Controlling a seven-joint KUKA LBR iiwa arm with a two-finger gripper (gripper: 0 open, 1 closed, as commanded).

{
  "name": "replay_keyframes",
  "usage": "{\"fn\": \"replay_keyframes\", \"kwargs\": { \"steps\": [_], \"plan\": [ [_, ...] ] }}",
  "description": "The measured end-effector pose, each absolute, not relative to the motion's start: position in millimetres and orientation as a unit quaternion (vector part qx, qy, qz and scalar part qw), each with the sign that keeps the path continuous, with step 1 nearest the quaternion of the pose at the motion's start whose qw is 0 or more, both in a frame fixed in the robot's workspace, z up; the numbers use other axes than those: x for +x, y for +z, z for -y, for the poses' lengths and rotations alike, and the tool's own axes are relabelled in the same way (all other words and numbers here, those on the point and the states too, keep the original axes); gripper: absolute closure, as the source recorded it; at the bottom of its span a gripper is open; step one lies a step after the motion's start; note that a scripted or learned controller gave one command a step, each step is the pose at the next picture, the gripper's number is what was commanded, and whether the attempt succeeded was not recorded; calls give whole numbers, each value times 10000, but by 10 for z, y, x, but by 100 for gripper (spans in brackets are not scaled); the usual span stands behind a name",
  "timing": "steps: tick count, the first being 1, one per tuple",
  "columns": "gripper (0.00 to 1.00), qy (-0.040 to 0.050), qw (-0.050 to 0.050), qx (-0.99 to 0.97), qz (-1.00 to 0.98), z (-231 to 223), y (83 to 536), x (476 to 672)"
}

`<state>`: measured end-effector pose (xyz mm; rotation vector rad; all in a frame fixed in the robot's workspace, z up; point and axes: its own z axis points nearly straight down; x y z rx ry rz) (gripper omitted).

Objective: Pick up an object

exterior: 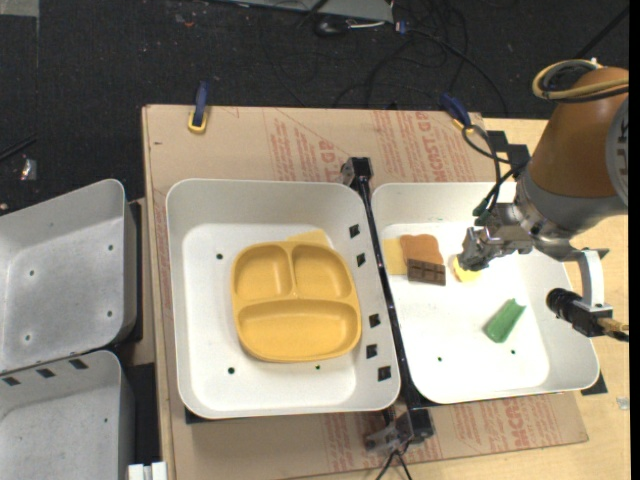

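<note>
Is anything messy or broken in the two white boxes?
Nothing looks broken or spilled. The yellow tray sits flat in the left bin. The brown block and green block lie loose in the right bin.

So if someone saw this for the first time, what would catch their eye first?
Probably the big yellow divided tray lying in the left bin. Next, the grey and orange arm reaching in from the right, its gripper down over a small yellow piece in the right bin, with a brown block beside it and a green block nearer the front.

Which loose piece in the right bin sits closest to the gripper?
The small yellow piece, right at the gripper; the brown block and green block lie farther off.
</note>
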<state>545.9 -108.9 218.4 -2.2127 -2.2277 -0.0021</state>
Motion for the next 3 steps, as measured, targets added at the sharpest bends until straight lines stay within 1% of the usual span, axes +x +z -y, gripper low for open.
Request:
{"fn": "replay_keyframes", "kwargs": {
  "steps": [1, 2, 3],
  "plan": [
    [100, 1, 16, -7044, 7098, 507, 2204, 5238],
    [100, 0, 14, -7045, 7097, 69, 2195, 5160],
    [100, 3, 17, -7044, 7098, -417, 2210, 4925]
  ]
}}
